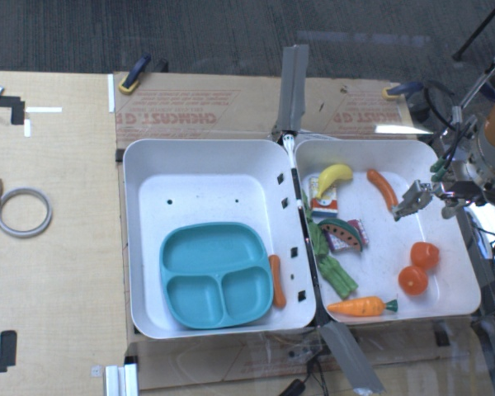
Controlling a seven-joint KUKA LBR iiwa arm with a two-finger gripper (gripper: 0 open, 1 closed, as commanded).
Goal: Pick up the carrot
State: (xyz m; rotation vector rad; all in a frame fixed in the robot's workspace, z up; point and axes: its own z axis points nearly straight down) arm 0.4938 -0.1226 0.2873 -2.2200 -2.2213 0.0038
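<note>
Lying in the right bin: one carrot, two tomatoes; hand spread apart.

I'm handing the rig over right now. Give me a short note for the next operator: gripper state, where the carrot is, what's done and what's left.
Gripper: over the right bin, near its right side, holding nothing visible; I can't tell whether it is open or shut.
Carrot: lying flat at the near edge of the right bin, green top pointing right, next to the green vegetable and below the two tomatoes.
Done: nothing yet; the carrot is untouched.
Left: move the gripper toward the near edge, descend over the carrot, grasp and lift it.
</note>
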